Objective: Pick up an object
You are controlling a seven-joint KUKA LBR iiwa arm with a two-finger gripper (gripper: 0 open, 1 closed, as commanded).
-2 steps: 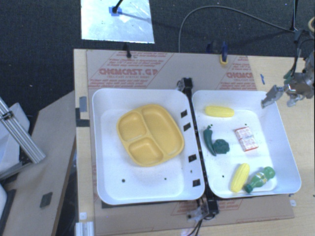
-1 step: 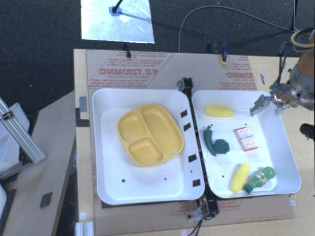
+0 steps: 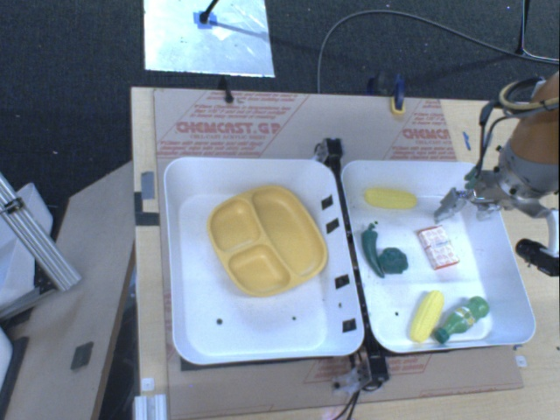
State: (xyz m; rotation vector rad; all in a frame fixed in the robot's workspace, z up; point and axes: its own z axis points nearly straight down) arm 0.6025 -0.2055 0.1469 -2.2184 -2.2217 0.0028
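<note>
My gripper [image 3: 464, 199] hangs over the upper right part of the right bin [image 3: 507, 274], its fingers spread open with nothing between them. Just below and left of it lies a small red and white box [image 3: 437, 247]. A yellow oblong piece [image 3: 390, 199] rests near the bin's far edge, left of the gripper. A dark green pepper [image 3: 381, 254] lies by the bin's left wall. An ear of corn [image 3: 426, 314] and a green bottle [image 3: 461, 318] sit side by side at the bin's near edge.
The left bin [image 3: 197, 322] holds a yellow three-part tray [image 3: 265, 238]. Black clips [image 3: 337, 226] run down the seam between the two bins. A shiny metal sheet [image 3: 207, 24] lies on the dark floor beyond the bench.
</note>
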